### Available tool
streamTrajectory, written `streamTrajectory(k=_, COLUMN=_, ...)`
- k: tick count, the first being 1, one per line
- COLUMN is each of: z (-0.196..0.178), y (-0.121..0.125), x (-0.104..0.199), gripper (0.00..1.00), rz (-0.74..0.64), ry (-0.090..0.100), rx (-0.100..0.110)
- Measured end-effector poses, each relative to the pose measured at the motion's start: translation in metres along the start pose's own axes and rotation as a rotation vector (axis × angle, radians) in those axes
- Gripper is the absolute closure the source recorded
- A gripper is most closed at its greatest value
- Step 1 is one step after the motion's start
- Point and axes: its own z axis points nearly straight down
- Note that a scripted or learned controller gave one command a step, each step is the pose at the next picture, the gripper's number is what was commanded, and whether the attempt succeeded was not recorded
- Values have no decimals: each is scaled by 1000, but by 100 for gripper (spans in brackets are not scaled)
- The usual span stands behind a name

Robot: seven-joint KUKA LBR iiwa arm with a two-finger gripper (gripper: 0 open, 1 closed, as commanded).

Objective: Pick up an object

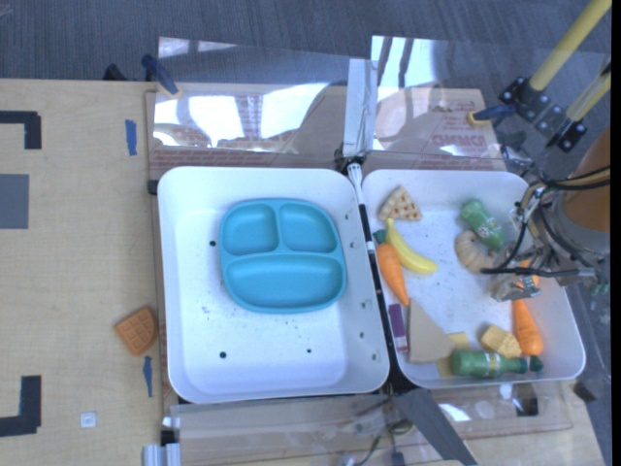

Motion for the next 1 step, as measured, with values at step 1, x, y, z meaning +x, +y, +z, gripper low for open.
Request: streamTrajectory(k=1, z=-101, y=16, x=-63, gripper=100, rz=199, ry=10, rx=-4)
